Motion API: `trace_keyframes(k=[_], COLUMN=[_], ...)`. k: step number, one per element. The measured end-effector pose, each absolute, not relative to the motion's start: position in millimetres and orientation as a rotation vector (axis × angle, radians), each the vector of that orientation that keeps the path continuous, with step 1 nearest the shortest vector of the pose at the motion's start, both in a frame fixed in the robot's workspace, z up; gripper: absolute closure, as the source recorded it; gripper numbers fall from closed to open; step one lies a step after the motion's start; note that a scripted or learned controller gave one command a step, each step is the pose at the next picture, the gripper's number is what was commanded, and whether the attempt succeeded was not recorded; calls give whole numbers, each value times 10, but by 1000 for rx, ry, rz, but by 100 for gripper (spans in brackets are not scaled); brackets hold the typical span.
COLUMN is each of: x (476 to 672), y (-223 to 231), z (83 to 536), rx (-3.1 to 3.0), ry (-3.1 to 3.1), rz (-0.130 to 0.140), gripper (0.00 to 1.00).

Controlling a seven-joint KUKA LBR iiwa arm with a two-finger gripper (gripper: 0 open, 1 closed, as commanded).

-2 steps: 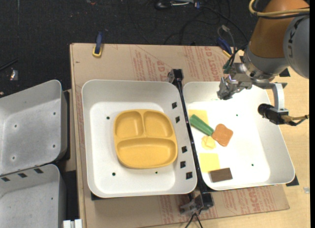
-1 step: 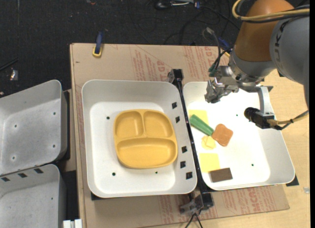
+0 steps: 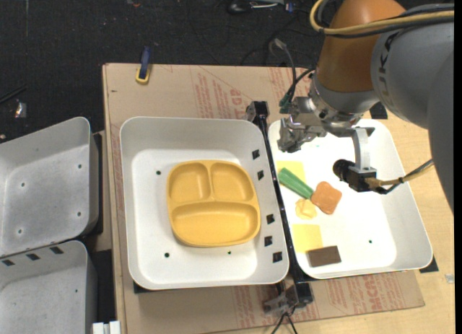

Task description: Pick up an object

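Gripper [image 3: 294, 138] over right bin [image 3: 404, 181], no legible labels

Divided plate [image 3: 214, 203] in left bin [image 3: 144, 181]; toy foods [image 3: 310, 203] in right bin [image 3: 404, 239]

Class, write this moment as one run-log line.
gripper: above right bin top-left corner | holding: nothing seen | green piece: below gripper, in bin | yellow tray: left bin

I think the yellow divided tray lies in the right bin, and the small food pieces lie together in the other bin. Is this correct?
Not quite: the camera view shows the yellow divided tray in the left bin. The small food pieces lie together in the other, right bin.
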State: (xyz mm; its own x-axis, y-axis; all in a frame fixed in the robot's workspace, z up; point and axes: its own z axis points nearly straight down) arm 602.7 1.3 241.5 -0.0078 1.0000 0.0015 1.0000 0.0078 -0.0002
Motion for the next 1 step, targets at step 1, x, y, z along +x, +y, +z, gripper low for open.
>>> trace_keyframes(k=[1], x=[5873], y=[558], z=[2462], rx=[-2210], ry=[-2229], rz=[-1], gripper=[100])
